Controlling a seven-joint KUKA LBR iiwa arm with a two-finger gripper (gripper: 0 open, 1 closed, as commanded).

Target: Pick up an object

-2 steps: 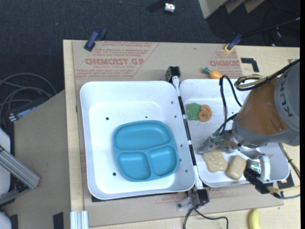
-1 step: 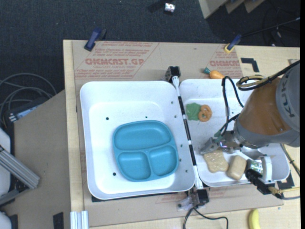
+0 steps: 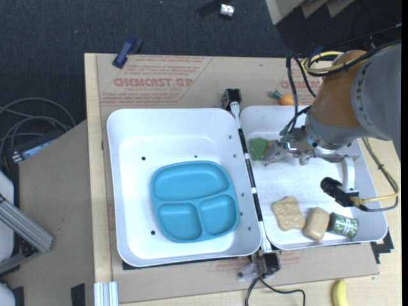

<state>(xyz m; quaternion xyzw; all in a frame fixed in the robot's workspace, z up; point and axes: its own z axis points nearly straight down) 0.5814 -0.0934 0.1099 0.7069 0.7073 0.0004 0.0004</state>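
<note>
The grey arm with its orange band (image 3: 338, 97) reached in from the right over the right-hand shallow white bin (image 3: 376, 225); its two-finger gripper (image 3: 275, 153) sat low near that bin's upper left corner, just beside a small green object (image 3: 258, 148); how the gripper stood could not be told. Along the same bin's near edge lay a beige knobbly lump (image 3: 288, 213), a tan rounded block (image 3: 316, 224) touching it, and a dark green can (image 3: 343, 225) on its side. The left-hand white bin (image 3: 127, 139) held a light blue three-compartment plastic tray (image 3: 193, 199).
</note>
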